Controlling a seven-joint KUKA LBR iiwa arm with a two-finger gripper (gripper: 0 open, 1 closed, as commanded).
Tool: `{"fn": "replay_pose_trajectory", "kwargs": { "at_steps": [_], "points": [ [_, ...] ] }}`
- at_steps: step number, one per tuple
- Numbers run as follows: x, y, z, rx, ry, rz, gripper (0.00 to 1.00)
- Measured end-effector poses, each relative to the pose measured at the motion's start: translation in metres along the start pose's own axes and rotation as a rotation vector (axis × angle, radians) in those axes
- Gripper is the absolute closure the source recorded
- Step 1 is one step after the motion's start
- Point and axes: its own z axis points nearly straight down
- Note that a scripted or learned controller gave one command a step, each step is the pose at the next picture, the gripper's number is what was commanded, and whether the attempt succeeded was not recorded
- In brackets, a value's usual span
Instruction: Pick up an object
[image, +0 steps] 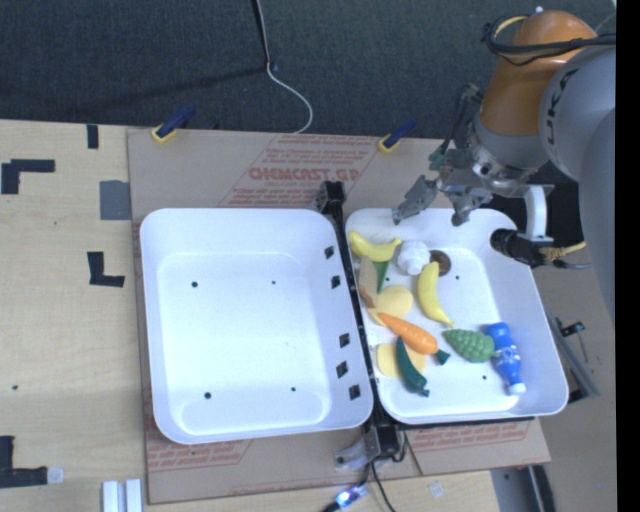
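The hand (437, 208) is hovering in the upper right of the frame, above the far edge of the right bin (530, 300), and its two fingers are standing spread apart with nothing between them. All the candidates for picking are lying in that right bin, crowded toward its left and middle: a yellow banana (431, 293) running down the centre, a second banana (372, 246) near the upper left corner, a white ball (412, 258) just beside it, an orange carrot (409, 333), a green bumpy piece (470, 345) and a blue bottle (504, 356) toward the lower right. The left bin (240, 320) is sitting alongside on the counter (60, 300). These look like hollow plastic toy foods, so they are probably light, stiff and rather slick, apt to squirt out of a pinch or skid along the smooth bin floor. The central banana seems the safest pick, since it is lying fairly apart from its neighbours; closing across its narrow width at mid-length should be steadier than at a tapering end. The ball is likely rolling away under any off-centre squeeze, and the carrot is touching the pieces around it, leaving little room for the fingers.
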Motion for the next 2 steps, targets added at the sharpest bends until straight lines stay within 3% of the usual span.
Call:
{"fn": "replay_pose_trajectory", "kwargs": {
  "at_steps": [1, 2],
  "points": [
    [0.013, -0.006, 0.087, 0.006, 0.000, 0.000, 0.00],
    [0.003, -0.007, 0.115, 0.000, -0.001, 0.001, 0.00]
  ]
}}
